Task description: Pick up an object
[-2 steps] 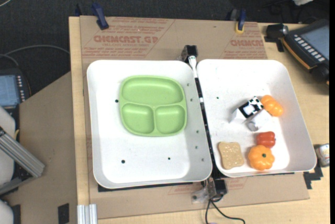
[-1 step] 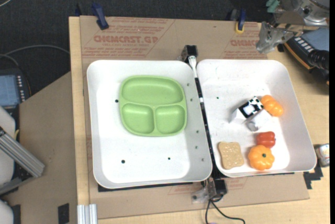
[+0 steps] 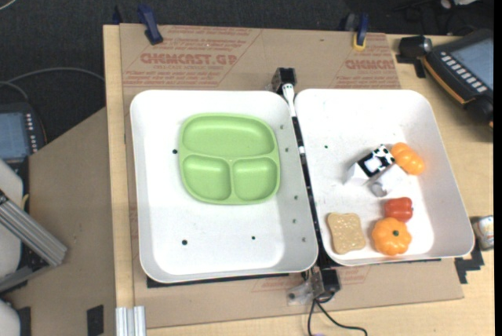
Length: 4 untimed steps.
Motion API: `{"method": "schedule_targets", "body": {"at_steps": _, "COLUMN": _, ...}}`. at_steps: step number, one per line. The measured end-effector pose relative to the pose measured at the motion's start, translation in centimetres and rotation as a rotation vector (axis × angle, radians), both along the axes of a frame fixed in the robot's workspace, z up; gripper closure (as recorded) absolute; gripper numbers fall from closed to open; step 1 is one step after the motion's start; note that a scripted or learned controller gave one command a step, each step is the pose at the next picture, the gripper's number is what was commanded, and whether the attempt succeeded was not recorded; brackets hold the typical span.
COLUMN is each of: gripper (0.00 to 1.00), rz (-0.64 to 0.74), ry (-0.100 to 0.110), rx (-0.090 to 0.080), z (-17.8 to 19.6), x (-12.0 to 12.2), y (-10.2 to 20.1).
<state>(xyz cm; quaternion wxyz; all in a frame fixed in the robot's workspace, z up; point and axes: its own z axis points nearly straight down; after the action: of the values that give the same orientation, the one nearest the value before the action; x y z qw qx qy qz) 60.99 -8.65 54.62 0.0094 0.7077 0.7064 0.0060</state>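
Note:
In the right bin (image 3: 345,111) lie several small items. A black and white object (image 3: 375,162) sits near the middle right, with a small grey piece (image 3: 380,188) just below it. An orange piece (image 3: 408,158) lies beside it to the right. Lower down are a red pepper (image 3: 399,208), an orange pumpkin (image 3: 391,236) and a tan slice of bread (image 3: 345,232). The left bin (image 3: 157,224) holds a green divided plate (image 3: 229,158).
The bins rest on a brown board (image 3: 212,56) clamped at the back by a blue clamp (image 3: 149,23) and a yellow clamp (image 3: 361,34). A black tablet-like device (image 3: 463,67) lies at the right edge. Cables run below the bins (image 3: 325,311).

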Motion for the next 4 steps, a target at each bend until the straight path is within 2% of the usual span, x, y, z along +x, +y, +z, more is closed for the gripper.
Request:
{"method": "schedule_targets", "body": {"at_steps": 1, "gripper": 1.00, "rz": -0.002, "ry": 0.039, "rx": 0.007, "z": -15.6, "x": -4.6, "y": -0.5}}
{"method": "schedule_targets", "body": {"at_steps": 2, "gripper": 1.00, "rz": 0.008, "ry": 0.001, "rx": 0.005, "z": 0.0, "x": -8.5, "y": 4.1}}
{"method": "schedule_targets", "body": {"at_steps": 3, "gripper": 1.00, "rz": 0.000, "ry": 0.037, "rx": 0.006, "z": -13.6, "x": -12.1, "y": 4.2}}
{"method": "schedule_targets", "body": {"at_steps": 4, "gripper": 1.00, "rz": 0.000, "ry": 0.029, "rx": 0.006, "z": -18.0, "x": -13.1, "y": 4.5}}
